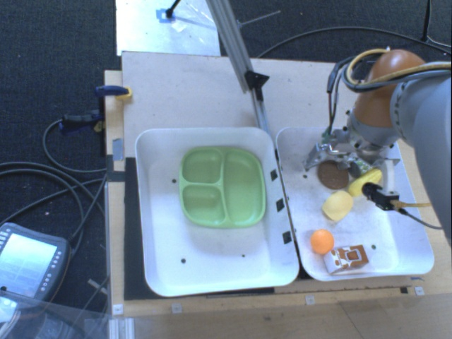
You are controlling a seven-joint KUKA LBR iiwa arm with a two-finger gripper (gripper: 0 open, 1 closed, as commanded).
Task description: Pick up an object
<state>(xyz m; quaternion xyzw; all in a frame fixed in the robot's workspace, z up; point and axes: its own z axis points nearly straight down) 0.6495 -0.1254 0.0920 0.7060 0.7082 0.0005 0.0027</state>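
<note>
Green 3-compartment plate [222, 187] in left bin [152, 260]; handheld pendant [28, 260] outside.

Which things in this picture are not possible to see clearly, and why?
- Gripper, camera view: the wrist above covers the jaws, so open or shut is unclear.
- Brown disc: its upper edge lies under the gripper; contact cannot be judged.
- Small box: the print is too small to read.
- Arm: cut off by the right edge.
</note>
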